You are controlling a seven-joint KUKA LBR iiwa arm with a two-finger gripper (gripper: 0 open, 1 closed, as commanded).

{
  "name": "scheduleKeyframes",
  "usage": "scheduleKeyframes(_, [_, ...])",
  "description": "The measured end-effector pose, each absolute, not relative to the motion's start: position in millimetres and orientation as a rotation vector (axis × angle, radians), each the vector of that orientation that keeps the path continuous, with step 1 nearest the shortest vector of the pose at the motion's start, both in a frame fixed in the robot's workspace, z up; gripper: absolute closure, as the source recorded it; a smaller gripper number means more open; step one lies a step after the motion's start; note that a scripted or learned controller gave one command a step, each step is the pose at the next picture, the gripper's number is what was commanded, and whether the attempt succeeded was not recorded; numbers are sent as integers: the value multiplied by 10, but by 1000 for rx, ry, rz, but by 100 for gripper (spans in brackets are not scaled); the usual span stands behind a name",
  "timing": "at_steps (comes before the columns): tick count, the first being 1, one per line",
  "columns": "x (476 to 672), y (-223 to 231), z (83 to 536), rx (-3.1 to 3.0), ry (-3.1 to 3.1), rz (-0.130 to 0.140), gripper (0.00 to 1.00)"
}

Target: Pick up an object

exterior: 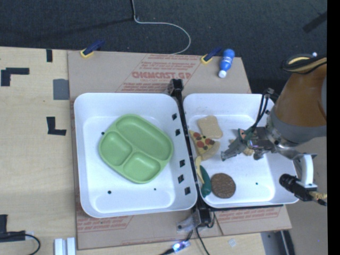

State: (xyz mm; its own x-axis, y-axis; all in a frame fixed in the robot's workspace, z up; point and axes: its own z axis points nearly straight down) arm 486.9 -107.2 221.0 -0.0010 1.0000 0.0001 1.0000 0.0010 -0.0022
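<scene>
**Arm low in the right bin, nothing in its grasp**

From where I stood, the grey arm with its orange-brown band reached in from the right and hung over the right-hand white plastic bin (265, 102). Its two-finger gripper (232, 152) pointed leftward, down near the bin floor, and the dark fingers looked spread a little, with bare white floor showing under them and no object between them.

The things it could take lay to its left along the divider: a tan, bread-like slice (209, 125), just below it a toy pizza slice with red dots (205, 144), then a round brown cookie-like disc (223, 185) near the front wall, with a slim green and yellow piece (203, 177) just beside that disc. The gripper was near the pizza slice but apart from it. The left-hand white bin (87, 142) held a pale green divided plastic plate (136, 148).

My worry was that every candidate was flat and lay hard against the floor, so the fingertips could skid over the top. The bread and pizza also touched each other and sat against the divider, so a closing stroke might shove them into the wall or pinch both.
</scene>
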Motion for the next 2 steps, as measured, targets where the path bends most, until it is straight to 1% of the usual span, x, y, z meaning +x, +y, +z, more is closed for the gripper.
scheduleKeyframes(1, [4966,-94,1814,-2204,-2228,4,0])
scheduleKeyframes(2, [4964,-152,1932,-2215,-2221,6,100])
